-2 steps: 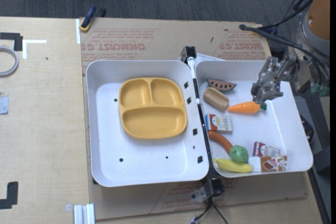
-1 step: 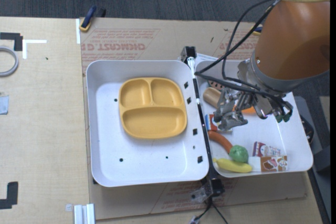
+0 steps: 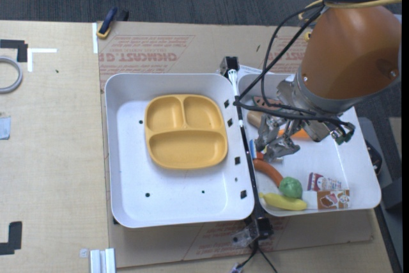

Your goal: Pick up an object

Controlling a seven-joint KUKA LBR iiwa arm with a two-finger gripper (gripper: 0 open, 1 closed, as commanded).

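The gripper [image 3: 276,140] hangs low in the right bin [image 3: 358,198], beside the divider it shares with the left bin [image 3: 128,201] — whether its fingers are open or closed, I cannot tell. Nearer the camera than the gripper lie an orange carrot [image 3: 267,171], a green ball [image 3: 291,188] and a yellow banana [image 3: 284,202] — the ball touching the banana.

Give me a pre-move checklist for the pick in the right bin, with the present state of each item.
1. Gripper over the right bin: ok.
2. Objects within reach: ok; carrot, green ball and banana lie just in front of the gripper.
3. Object between the fingers: cannot tell; cables and the wrist clutter that spot.
4. Room around the targets: not ok; carrot, ball and banana lie packed close to the bin's left wall.
5. Small carton out of the way: ok, it lies apart near the front corner.
6. Yellow tray in the left bin: ok, not in the way.
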